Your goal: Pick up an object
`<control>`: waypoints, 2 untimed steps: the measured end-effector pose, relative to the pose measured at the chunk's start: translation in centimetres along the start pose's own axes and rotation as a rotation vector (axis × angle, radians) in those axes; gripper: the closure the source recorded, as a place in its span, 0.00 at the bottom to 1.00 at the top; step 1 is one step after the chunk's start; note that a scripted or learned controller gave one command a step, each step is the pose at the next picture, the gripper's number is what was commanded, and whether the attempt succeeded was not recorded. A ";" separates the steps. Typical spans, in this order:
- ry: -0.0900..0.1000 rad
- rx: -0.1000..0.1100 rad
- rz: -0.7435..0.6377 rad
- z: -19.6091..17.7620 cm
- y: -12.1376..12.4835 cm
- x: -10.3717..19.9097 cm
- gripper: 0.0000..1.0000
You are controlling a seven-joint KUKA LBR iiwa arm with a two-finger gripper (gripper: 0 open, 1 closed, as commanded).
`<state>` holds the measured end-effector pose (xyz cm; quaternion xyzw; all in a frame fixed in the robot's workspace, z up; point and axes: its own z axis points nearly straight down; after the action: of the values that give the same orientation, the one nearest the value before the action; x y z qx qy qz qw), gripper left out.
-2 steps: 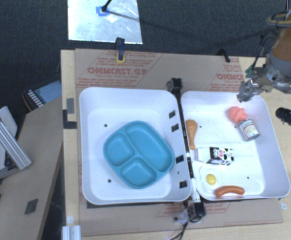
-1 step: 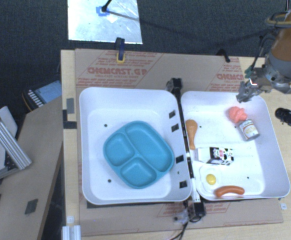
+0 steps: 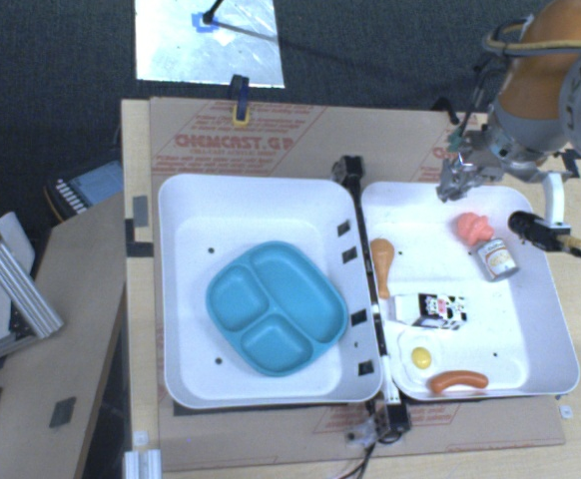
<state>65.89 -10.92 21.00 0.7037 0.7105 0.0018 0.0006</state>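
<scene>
Now, going from the left edge of the worktop (image 3: pixel 271 138), the left bin (image 3: pixel 186 208) holds a blue divided plate (image 3: pixel 276 307) sitting near its middle. Across the divider, the right bin (image 3: pixel 555 347) carries the pickable things: a wooden spoon (image 3: pixel 381 263) along its left wall, a black-and-white carton (image 3: pixel 440 309) near the middle, a toy fried egg (image 3: pixel 420 355) and a sausage (image 3: pixel 457 379) by the near edge, then a pink toy (image 3: pixel 473 227) touching a small jar (image 3: pixel 496 258) toward the far right corner. The hand (image 3: pixel 458 183) hangs over the far edge of that bin, nothing between its fingers; how far apart they stand I cannot tell. To my eye, the approach is in hand. Next it must settle on one item, likely the nearby pink toy, centre above it and descend.
</scene>
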 end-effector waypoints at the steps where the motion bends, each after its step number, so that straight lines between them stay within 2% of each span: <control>1: 0.001 0.000 -0.001 -1.4 0.2 5.5 1.00; 2: 0.000 0.000 0.000 -1.5 0.8 10.2 1.00</control>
<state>66.61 -0.70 22.56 0.7037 0.7105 0.0020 0.0007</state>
